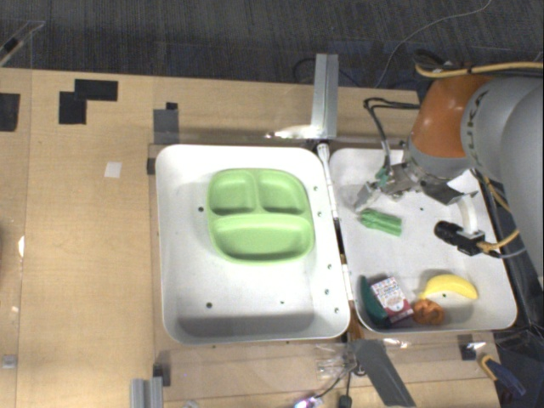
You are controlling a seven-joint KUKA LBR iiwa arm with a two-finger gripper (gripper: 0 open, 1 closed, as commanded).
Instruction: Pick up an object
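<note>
Looking down at a slant on the desk (76, 253), I see two shallow white bins side by side. My landmark is a small green block (380, 222) lying flat in the far half of the right bin (497, 308), tilted slightly in the view.

Left of the block, past the two walls where the bins meet, the left bin (170, 253) holds one thing: a pale green divided plate (259, 213), with two small wells on its far side and one wide well on its near side.

Near of the block, against the right bin's front wall, sits a cluster. A small printed carton (391, 294) has a dark teal thing (367, 294) touching its left side and an orange-brown lump (429, 312) just to its right. A yellow banana (450, 288) lies beside that lump, near and to the right of the block.

Just beyond the block, the grey arm (501, 134) with its orange band (438, 121) reaches in from the right. The jaws hang close over the block's far side. I cannot tell how far open they are, and I see nothing held in them.

Bare white floor lies between the block and the front cluster, and left of the block up to the bin wall. The left bin has bare floor all round the plate, widest on its near side.
</note>
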